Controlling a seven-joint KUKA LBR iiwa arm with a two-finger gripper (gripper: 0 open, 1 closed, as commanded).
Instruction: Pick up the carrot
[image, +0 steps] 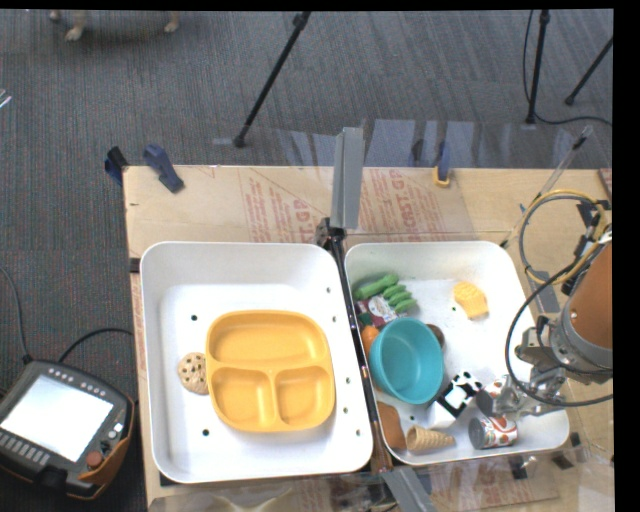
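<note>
**Carrot wedged by the bowl, tool on the far side of the bin**

You're looking for the small orange piece in the right bin of the 2, hard against that bin's left wall. It is touching the rim of the teal bowl, and the bowl hides part of it. Just above it lie the green pods. So little of it shows that you should treat the identification as likely, not certain.

Expect a toy vegetable: light, stiff, smooth-skinned and probably a bit slippery, nothing fragile. It should not crush, but a tapered shape can squirt out of a pinch, so take it across the thicker part, not at the tip. Room is tight, with the wall on 1 side and the bowl on the other, so closing along the free direction looks like your best chance.

Now the tool: it sits low at the right end of the same bin, just above the can and near the black-and-white toy. Whether it is open or closed, you cannot tell from this angle, and nothing can be seen gripped in it. The carrot lies well apart from it, across the bin to the left, with the bowl standing between the 2.
</note>
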